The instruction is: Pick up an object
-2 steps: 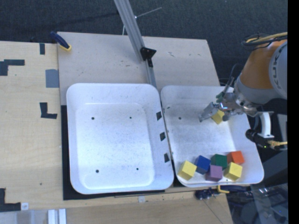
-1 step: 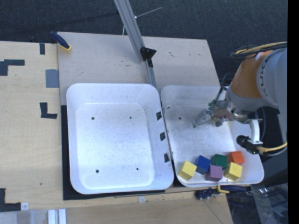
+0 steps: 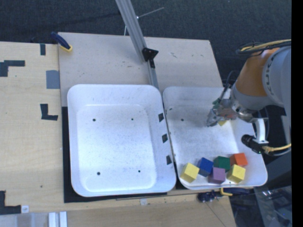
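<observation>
Cubes (image 3: 215, 169): six small coloured blocks clustered in right bin (image 3: 189, 103), near front edge. Likely light, rigid, smooth; grip across flat opposite faces. Gripper (image 3: 215, 117) low over bin middle, apart from cubes; finger state unclear.

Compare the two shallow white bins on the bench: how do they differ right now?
The left shallow white bin shows just a bare speckled floor; the right shallow white bin holds a cluster of small coloured cubes at its near edge. The gripper hangs over the right bin, none over the left. The left bin looks larger in the picture than the right. Both are white, shallow, round-cornered and sit side by side.
</observation>
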Available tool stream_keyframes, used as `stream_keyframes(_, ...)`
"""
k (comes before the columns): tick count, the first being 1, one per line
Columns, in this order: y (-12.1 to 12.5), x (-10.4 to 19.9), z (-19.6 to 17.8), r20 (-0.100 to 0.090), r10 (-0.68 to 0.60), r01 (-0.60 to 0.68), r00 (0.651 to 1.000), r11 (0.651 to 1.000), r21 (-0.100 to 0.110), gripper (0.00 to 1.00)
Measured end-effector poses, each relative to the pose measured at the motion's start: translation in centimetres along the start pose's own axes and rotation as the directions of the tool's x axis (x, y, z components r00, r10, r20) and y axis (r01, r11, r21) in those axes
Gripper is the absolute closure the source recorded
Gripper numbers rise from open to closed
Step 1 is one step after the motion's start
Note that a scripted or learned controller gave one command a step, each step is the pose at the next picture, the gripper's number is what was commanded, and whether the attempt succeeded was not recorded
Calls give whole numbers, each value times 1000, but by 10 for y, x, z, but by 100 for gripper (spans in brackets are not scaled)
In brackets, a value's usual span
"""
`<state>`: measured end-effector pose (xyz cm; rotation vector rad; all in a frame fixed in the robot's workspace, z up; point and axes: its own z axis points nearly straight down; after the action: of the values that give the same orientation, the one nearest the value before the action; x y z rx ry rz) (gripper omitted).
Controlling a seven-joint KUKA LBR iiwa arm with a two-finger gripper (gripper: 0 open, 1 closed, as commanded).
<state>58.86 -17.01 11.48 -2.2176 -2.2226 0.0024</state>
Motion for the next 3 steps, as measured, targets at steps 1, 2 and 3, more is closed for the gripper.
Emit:
stream_keyframes(1,4,2,-43,1,1,-1,1000,1000,-5,100)
stream_keyframes(2,10,1,-105,2,1,-1,1000,1000,-9,100)
stream_keyframes(3,11,1,-159,2,1,-1,1000,1000,-7,100)
